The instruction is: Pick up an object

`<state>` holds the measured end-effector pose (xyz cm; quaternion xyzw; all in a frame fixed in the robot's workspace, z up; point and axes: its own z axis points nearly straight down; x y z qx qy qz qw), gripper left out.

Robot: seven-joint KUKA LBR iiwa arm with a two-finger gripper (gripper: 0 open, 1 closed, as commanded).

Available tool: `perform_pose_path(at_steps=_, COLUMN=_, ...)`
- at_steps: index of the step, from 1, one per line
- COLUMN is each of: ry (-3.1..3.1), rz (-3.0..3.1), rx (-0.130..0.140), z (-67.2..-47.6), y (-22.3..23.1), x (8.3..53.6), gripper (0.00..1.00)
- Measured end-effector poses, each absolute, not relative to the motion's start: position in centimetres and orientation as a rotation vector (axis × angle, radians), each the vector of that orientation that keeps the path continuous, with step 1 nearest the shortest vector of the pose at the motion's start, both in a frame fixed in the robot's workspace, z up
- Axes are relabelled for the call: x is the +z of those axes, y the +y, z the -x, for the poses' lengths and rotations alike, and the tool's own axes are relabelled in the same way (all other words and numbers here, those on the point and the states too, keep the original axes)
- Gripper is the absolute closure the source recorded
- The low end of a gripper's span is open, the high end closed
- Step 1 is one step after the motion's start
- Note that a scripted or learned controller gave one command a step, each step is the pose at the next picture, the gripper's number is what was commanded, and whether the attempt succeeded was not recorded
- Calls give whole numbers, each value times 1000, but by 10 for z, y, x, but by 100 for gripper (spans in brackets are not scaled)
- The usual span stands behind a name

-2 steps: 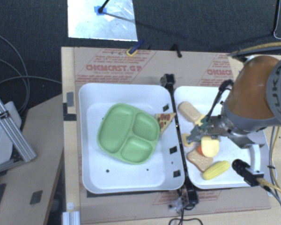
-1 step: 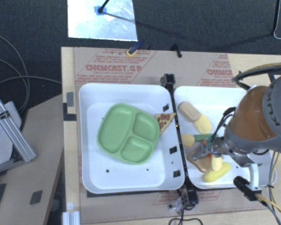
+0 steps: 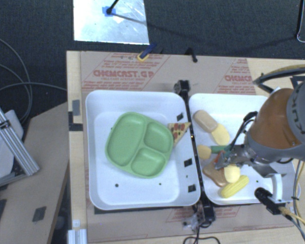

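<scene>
My gripper [image 3: 222,160] reaches low into the right bin [image 3: 234,104], among a cluster of toy foods. A tan bread-like piece [image 3: 205,120] and a pale yellow piece [image 3: 220,134] lie toward the bin's back. A small yellow piece [image 3: 204,152] sits by the divider. Right at the gripper are a brown slice [image 3: 214,174], a yellow round piece [image 3: 232,174] and a corn cob [image 3: 234,186]. The arm's body hides the fingertips, so I cannot make out whether anything is between them.
The left bin [image 3: 99,111] holds a green divided plate [image 3: 139,144] and a pizza slice [image 3: 178,131] against the divider. A black divider rail [image 3: 192,146] separates the bins. Cardboard lines the bench beneath.
</scene>
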<state>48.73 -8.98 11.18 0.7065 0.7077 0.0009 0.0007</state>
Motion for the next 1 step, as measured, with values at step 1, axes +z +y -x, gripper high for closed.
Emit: perform_pose_path(at_steps=1, ry=2231, rz=-2204, rx=15, z=-505, y=-24, x=189, gripper=100)
